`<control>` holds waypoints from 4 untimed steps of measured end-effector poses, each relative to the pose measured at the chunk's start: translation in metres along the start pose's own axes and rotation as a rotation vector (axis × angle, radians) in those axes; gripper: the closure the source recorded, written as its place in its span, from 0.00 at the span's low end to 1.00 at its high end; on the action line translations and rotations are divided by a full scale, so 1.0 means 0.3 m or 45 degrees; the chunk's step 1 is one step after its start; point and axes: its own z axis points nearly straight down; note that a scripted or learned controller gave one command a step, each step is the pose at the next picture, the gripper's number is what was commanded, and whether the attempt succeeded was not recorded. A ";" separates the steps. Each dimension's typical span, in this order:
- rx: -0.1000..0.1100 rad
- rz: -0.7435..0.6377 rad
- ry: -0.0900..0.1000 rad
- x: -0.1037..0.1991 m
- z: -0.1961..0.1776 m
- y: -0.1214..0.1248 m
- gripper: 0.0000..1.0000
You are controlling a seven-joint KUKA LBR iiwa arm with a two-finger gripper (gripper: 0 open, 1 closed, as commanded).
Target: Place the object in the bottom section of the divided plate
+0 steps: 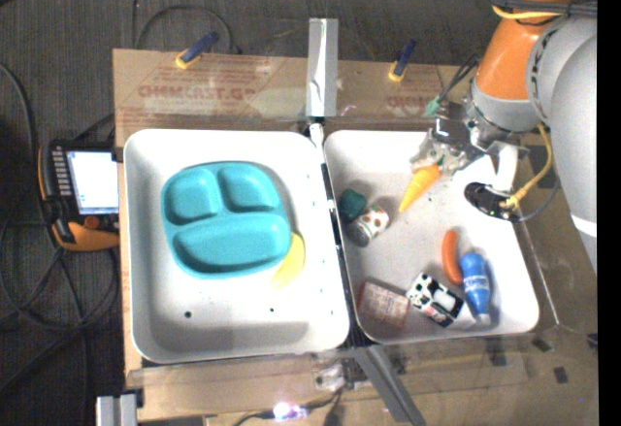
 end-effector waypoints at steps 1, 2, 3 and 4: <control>-0.004 -0.465 0.005 0.212 -0.067 0.039 1.00; -0.001 -0.066 0.007 0.495 -0.051 -0.215 1.00; -0.003 -0.444 0.005 0.688 -0.103 -0.291 1.00; -0.003 -0.726 0.005 0.865 -0.139 -0.408 1.00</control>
